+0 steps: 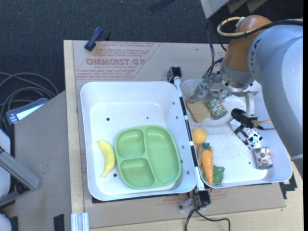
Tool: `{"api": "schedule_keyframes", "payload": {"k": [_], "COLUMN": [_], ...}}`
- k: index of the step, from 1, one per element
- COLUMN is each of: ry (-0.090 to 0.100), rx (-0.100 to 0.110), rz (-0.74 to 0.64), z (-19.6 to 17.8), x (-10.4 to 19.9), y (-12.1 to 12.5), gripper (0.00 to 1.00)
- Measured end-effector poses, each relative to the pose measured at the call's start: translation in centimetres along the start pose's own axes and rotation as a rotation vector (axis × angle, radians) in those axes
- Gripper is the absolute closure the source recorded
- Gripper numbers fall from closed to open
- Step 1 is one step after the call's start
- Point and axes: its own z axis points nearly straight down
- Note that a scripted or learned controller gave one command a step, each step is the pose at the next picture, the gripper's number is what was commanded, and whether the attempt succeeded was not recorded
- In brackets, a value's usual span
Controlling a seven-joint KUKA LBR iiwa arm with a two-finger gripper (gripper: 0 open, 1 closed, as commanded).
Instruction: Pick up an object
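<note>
Two bins: two shallow white bins side by side on the bench; the left bin point(91, 100) and the right bin point(279, 167) meet along a dark divider point(185, 121), the landmark for every place below.
Left of the divider, two things: one green tray point(147, 155) with three compartments, close to the divider; one yellow banana point(107, 157) just beyond the tray's far side, touching or almost touching its edge.
Right of the divider, counted: one tan slice of bread point(197, 110), nearest the divider at the bin's upper end; one green-speckled can point(216, 107) just beyond the bread, tilted; one yellow lemon-like fruit point(199, 136) hard against the divider, lower down; one orange carrot point(207, 161) with green leaves, directly below the fruit and beside the divider; one black-and-white toy point(250, 134) well away from the divider; one small red-and-white can point(263, 158) further still, near the bin's outer rim.
Arm: one grey arm point(284, 71) with an orange band, over the right bin's upper part.
Gripper: one gripper point(211, 91) low over the speckled can and the bread's far edge; whether its fingers are spread or pressed together cannot be told from here; nothing is visibly pinched.
Bench: one brown board point(120, 59) with red printing, above the bins; one small blue object point(94, 38) at its upper left corner, far left of the divider.
</note>
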Motion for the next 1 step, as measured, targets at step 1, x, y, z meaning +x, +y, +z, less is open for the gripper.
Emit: {"api": "schedule_keyframes", "payload": {"k": [1], "ry": [0.000], "rx": [0.003], "rz": [0.001], "z": [-0.05], "x": [-1.17], "y": [-3.68], "gripper": [0.00]}}
